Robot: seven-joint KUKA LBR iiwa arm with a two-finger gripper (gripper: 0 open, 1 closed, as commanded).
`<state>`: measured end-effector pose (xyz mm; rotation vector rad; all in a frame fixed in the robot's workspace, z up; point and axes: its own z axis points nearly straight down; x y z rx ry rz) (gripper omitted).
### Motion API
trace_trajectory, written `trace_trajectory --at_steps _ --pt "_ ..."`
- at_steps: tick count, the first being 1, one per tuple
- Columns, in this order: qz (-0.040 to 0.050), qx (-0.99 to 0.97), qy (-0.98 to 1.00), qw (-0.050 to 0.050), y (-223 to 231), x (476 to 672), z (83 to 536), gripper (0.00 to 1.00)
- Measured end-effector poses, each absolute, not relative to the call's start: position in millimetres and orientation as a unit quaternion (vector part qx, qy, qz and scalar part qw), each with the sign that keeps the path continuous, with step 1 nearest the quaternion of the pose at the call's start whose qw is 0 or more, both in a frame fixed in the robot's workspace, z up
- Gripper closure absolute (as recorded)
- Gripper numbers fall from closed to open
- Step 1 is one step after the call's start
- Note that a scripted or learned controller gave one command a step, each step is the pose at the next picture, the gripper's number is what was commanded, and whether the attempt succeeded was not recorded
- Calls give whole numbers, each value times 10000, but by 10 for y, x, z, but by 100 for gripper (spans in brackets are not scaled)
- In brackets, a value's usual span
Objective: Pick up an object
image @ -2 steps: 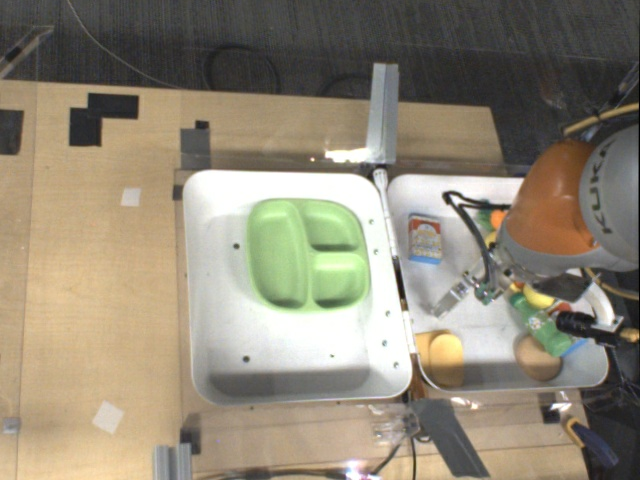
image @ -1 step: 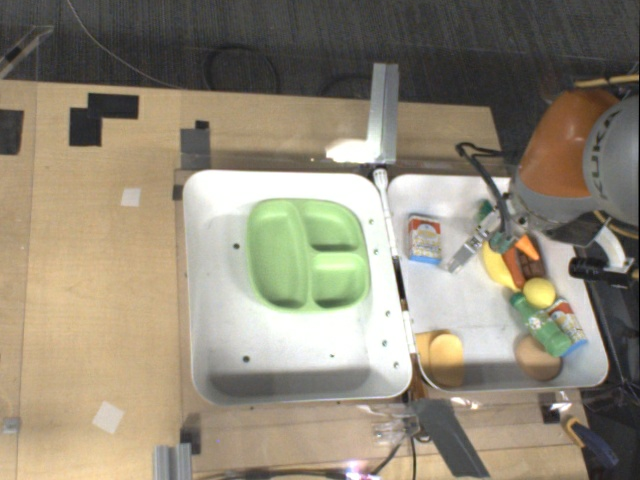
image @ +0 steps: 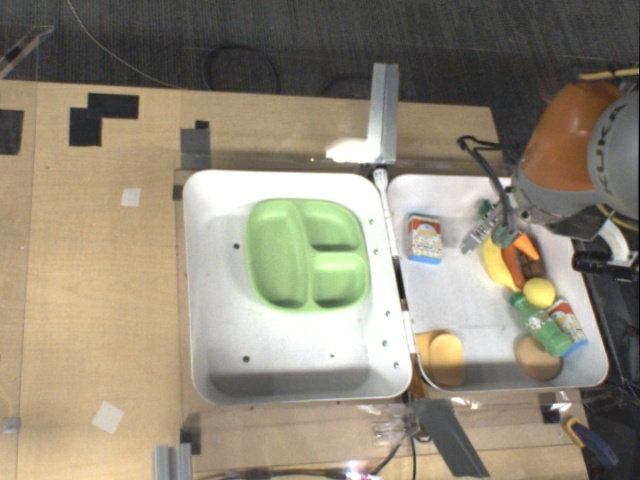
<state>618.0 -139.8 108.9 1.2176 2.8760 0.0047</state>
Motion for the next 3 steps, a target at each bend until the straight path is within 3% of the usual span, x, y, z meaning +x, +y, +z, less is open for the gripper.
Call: trace_trajectory --at_steps 1,2,3 --pt "33 3968 9179 80 -880 6425 2029 100" --pt "11 3202 9473 59 -924 6562 2534 100" --pt "7 2411 9705 59 -1023 6567 2855 100"
